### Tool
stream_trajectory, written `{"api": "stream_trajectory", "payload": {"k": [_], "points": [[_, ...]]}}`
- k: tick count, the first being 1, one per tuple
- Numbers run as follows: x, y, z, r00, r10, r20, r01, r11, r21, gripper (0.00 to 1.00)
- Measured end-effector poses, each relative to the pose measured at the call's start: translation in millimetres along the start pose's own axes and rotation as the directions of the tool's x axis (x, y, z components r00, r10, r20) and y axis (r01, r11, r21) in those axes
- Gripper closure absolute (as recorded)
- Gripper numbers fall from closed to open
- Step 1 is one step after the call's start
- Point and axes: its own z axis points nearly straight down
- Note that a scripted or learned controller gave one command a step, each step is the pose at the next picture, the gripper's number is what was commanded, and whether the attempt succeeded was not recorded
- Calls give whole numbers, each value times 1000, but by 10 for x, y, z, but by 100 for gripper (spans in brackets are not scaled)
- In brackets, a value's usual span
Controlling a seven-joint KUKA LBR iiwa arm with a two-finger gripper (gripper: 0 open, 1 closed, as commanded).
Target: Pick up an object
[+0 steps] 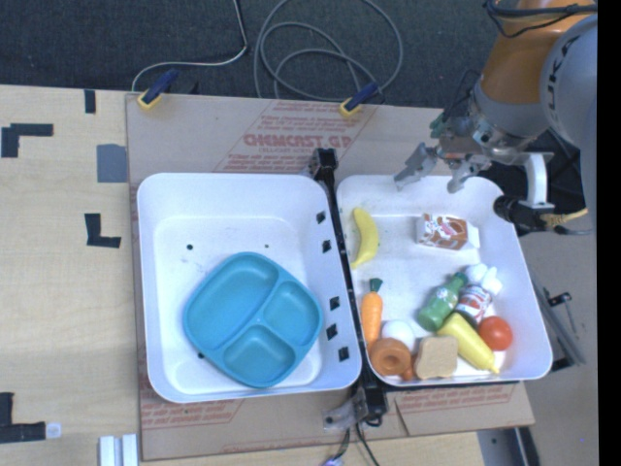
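A wrapped snack packet (443, 231) lies alone in the right bin (524, 260), just below the gripper (434, 171), whose jaws stand apart and empty. You should descend squarely over it, clear of the banana (364, 236).

Blue divided tray (253, 318) in left bin (155, 212), coiled grey cable (330, 42) behind the bench

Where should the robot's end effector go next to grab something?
Probably down and a little toward the packet. The end effector hangs open above the far edge of the right bin with nothing between its fingers, and the packet is the nearest thing, lying apart from the crowded toys at the bin's near end, so it looks easiest to reach.
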Motion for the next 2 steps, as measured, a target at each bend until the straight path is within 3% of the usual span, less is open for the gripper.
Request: {"api": "stream_trajectory", "payload": {"k": [1, 2], "points": [[405, -38, 448, 1000, -2, 0, 2, 1000, 4, 0], [679, -278, 508, 1000, -1, 0, 1, 1000, 3, 0]]}}
